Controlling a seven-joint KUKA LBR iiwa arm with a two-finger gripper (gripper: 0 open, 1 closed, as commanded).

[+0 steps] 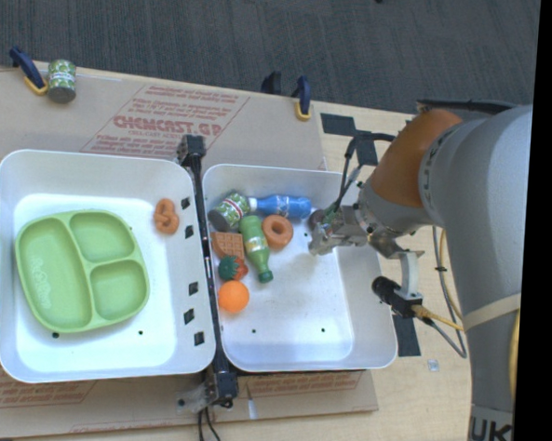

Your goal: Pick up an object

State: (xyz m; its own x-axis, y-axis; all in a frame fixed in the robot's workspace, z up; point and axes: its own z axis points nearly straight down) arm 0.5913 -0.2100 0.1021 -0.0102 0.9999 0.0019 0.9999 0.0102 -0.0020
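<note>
The right bin (338,345) holds a cluster of objects in its far left part: a green bottle (254,246), a blue bottle (283,205), a small green-labelled can (230,207), a brown doughnut (277,230), a tan cracker (226,244), a small green and red piece (228,268) and an orange ball (234,297). My gripper (325,235) hangs low inside this bin, just right of the doughnut and apart from it. Nothing shows in its grasp.
The left bin (81,357) carries a green divided plate (82,268) and an orange twisted piece (167,217) by its right wall. A black divider (198,247) runs between the bins. A small tin (61,79) and clamps sit on the board's far edge.
</note>
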